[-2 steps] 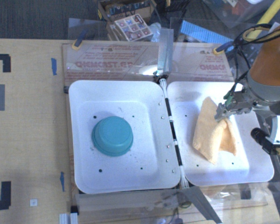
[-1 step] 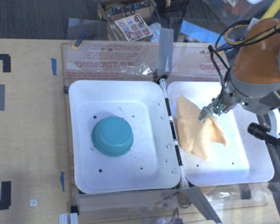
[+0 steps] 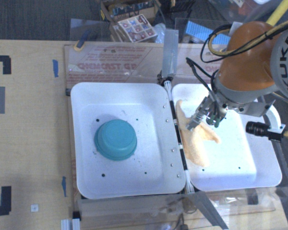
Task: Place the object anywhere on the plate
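Jaws on my gripper (image 3: 205,120) I cannot read from this slant; the tips sit low in the right bin (image 3: 259,176), right at the far end of the object, and the wrist hides whether anything is pinched.

My object (image 3: 198,140), a pale tan, flat, soft-looking piece, lies against the left wall of that right bin, stretching from under the gripper toward the near side. It looks to be resting on the bin floor.

Across the divider, well apart from it, the teal plate (image 3: 116,139) sits in the left bin (image 3: 86,99), slightly left of middle, and it looks turned rim down like a shallow dome.

By my reckoning the job has hardly begun: a grasp is perhaps under way, while the lift, the carry leftward over the divider and the release onto the plate all remain.
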You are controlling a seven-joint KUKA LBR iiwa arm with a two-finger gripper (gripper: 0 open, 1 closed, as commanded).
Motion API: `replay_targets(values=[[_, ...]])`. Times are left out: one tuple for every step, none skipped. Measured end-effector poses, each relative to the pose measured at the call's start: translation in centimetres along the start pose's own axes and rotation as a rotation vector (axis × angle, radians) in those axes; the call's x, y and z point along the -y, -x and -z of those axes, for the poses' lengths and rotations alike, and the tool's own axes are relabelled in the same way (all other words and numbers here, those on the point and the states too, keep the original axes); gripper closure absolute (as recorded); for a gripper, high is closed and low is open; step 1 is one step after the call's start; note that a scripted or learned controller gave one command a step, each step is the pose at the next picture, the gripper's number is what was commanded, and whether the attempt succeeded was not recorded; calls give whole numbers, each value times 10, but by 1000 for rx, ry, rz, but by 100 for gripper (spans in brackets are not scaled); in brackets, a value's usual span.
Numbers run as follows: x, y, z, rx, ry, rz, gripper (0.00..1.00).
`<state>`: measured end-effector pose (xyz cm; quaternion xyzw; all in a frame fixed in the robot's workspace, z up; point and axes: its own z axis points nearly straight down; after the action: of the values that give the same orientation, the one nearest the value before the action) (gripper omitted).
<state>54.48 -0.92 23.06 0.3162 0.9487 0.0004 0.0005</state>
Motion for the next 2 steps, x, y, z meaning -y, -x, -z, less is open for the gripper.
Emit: replay_targets(values=[[-49,-18,-8,4,3,397,100],[-85,-42,0,6,4,640,100]])
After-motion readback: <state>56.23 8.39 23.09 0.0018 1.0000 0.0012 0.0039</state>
